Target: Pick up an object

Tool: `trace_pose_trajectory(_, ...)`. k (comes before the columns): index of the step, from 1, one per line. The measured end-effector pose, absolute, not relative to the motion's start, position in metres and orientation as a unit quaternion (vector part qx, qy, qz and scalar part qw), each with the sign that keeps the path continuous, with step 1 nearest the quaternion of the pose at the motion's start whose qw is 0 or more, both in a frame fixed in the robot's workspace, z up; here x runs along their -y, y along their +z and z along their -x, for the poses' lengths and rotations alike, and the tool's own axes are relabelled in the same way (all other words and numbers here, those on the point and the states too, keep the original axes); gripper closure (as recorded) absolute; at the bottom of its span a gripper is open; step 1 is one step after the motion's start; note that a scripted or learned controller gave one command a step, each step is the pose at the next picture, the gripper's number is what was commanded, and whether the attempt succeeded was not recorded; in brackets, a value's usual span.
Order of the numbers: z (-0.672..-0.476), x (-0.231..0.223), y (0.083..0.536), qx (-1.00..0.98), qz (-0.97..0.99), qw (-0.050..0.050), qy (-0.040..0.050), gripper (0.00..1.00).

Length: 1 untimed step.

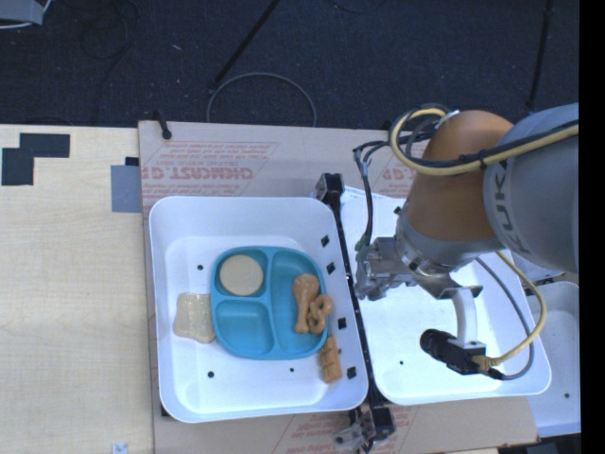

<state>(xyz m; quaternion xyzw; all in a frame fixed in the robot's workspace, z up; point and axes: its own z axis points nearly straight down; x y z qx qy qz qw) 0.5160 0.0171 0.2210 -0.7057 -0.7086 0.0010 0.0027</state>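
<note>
A: How are the two bins laid out on the counter (76, 282)?

B: Two shallow white bins are set side by side; the left bin (180, 225) is seen to hold a blue divided tray (260, 334), and the right bin (416, 381) is overhung by the arm (473, 192), which is brought in from the right.

A: What is carried by the tray?

B: A round beige disc (240, 274) is seen in its upper left compartment; a knotted tan pretzel-like piece (310, 303) is laid in the right compartment, reaching to that edge; the lower left compartment is shown bare blue.

A: And around the tray?

B: A pale lumpy piece (194, 317) is placed on the bin floor, touching the tray's left edge; a small orange-brown piece (330, 359) is found just beside the tray's lower right corner, near the divider between the bins.

A: Where is the tool?

B: The tool (373, 277) is seen low under the orange band, at the left side of the right bin, close to the divider; whether it is spread or pressed together cannot be told, since it is masked by the wrist; nothing is shown gripped by it.

A: Anything else in the right bin?

B: A dark cable fitting (454, 350) is hung over its floor, with a yellow hose looped beside it.
</note>
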Motion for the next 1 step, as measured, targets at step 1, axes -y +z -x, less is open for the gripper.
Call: trace_pose_trajectory(1,-0.5066,-0.0794,0.224,0.709,0.705,0.002,0.0008,1.0)
